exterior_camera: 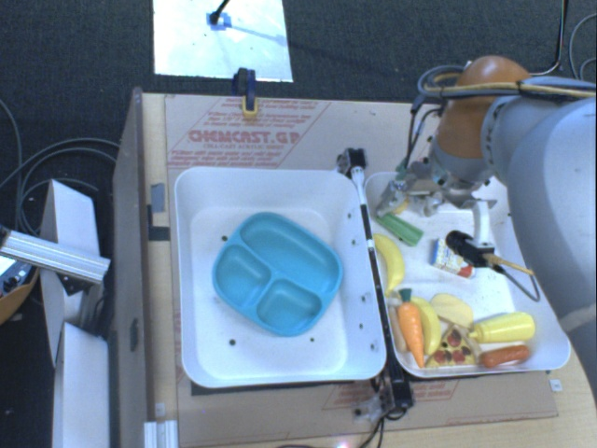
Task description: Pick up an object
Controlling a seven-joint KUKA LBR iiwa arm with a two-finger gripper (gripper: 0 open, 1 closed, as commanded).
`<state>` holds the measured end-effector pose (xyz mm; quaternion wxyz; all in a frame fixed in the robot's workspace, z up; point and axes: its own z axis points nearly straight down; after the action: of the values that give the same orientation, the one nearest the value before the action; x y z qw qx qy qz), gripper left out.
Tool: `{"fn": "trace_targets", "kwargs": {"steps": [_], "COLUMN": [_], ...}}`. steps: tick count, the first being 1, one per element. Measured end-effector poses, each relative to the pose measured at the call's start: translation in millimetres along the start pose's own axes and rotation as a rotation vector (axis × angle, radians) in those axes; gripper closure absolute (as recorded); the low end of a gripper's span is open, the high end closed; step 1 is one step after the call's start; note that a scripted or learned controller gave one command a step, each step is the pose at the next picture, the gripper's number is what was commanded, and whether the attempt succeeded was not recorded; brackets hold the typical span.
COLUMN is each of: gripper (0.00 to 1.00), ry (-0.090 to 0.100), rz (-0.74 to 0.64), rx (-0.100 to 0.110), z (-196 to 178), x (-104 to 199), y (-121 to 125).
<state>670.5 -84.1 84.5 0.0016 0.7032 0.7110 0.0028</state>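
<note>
- The green piece (399, 227) nearest the gripper lies flat and slantwise on the floor of the right bin (483, 293), up near its far left corner. Nothing here is lifted off the floor.
- The gripper (407, 196) hangs low over that same corner, just beyond the far end of the green piece. From where I stand I cannot tell whether it touches the piece, nor whether it is wide or narrow (the metal parts blur together against the white).
- The arm (541, 147) comes in from the right, a bulky grey mass over the bin's far right side. Its orange band (478, 96) sits high above the wrist, and the wrist bends down and leftward into the bin.
- A banana (393, 261) lies along the left wall of the right bin, just on the near side of the green piece.
- A small box (450, 259), white with red and blue on it, lies near the middle of the bin, apart from the banana.
- At the near end the rest is crowded together:
  - a carrot (410, 332) by the left wall
  - a pizza slice (453, 343) beside it
  - a yellow bottle (505, 326)
  - a reddish sausage (504, 355) just in front of the bottle
- The left bin (233, 348) holds a blue divided plate (276, 272), sitting flat near its middle.
- Both bins rest on a cardboard sheet (242, 136) with red print.
</note>
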Motion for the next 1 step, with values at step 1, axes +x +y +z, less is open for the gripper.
{"fn": "trace_targets", "kwargs": {"steps": [1], "gripper": [1.0], "ry": [-0.002], "rz": [0.005], "rx": [-0.001], "z": [-12.7], "x": [-4.9], "y": [-1.3]}}
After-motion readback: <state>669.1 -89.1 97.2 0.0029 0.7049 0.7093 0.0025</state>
